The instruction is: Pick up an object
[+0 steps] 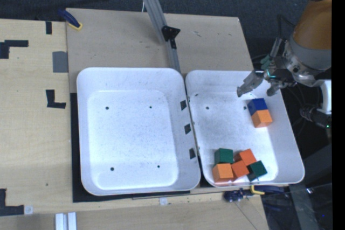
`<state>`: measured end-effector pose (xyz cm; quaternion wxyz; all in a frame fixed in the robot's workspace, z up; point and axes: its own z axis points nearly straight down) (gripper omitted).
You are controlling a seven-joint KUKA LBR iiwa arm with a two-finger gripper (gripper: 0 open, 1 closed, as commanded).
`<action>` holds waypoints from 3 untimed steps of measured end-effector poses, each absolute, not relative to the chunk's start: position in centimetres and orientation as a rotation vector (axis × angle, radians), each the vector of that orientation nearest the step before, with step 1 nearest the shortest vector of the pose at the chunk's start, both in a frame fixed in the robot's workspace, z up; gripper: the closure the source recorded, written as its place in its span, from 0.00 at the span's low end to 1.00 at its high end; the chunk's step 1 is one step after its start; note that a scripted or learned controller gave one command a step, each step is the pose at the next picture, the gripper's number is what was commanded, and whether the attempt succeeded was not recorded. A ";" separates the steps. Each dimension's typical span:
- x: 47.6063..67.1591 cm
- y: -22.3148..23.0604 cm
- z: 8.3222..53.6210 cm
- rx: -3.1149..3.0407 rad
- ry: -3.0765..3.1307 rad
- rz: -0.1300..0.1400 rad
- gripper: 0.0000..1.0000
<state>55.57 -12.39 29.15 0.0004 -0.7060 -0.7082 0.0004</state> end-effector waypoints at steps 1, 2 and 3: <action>55.6 -12.4 29.2 -2.217 -2.224 0.002 0.00; 55.3 -12.2 22.7 -2.215 -2.219 0.009 0.00; 54.7 -12.3 16.3 -2.215 -2.218 0.009 0.00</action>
